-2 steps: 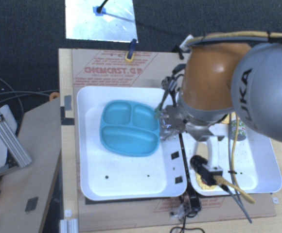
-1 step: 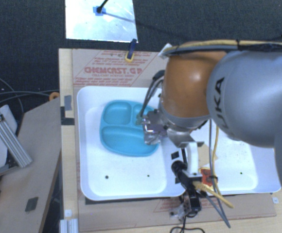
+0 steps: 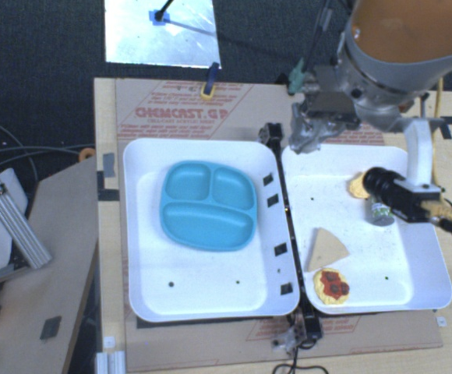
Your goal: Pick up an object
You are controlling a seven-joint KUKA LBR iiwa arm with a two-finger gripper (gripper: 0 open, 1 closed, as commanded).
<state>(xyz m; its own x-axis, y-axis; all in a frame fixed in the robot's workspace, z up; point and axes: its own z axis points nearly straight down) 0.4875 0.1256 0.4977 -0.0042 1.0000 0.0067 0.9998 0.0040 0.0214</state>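
Hovering at the right bin's point(image 3: 425, 232) far-left corner, my gripper point(image 3: 308, 139) hangs with a finger state I cannot tell, beside cardboard point(image 3: 181, 107) printed "CHEMCAST GP", the pizza slice point(image 3: 332, 285) near its front rim.

"CHEMCAST GP" in red print on the brown board point(image 3: 187, 109) beneath the bins.

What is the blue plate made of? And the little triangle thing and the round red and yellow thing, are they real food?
The blue plate looks like smooth plastic: one even colour, rounded moulded compartments, a soft sheen. The triangle is flat, plain tan with clean edges, probably toy plastic or foam. The round piece is yellow with red blotches, likely a toy pizza, though that is hard to tell.
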